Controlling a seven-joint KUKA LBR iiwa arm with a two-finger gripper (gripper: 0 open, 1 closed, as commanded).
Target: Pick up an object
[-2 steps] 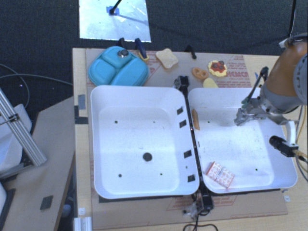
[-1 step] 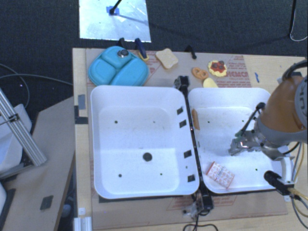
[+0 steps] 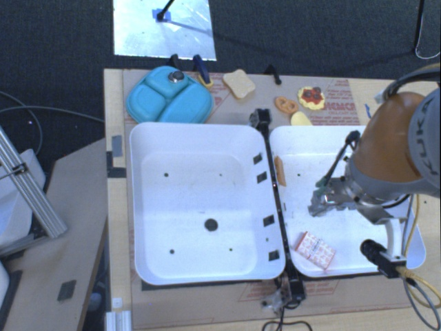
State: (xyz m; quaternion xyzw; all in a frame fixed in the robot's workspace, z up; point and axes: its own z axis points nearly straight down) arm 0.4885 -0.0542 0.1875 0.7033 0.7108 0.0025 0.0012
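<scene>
My gripper hangs low over the middle of the right bin, below the arm's orange band. A small pink-and-white patterned packet lies on the bin floor just in front of the gripper, apart from it. A slim orange-brown piece rests against the right bin's left wall. In the left bin a small dark round object sits near the middle of the floor. I see nothing held by the gripper.
Behind the bins lie a blue divided plate, a toast slice, a pretzel, a small round tart and a yellow piece. A shiny sheet lies further back. A black divider runs between the bins.
</scene>
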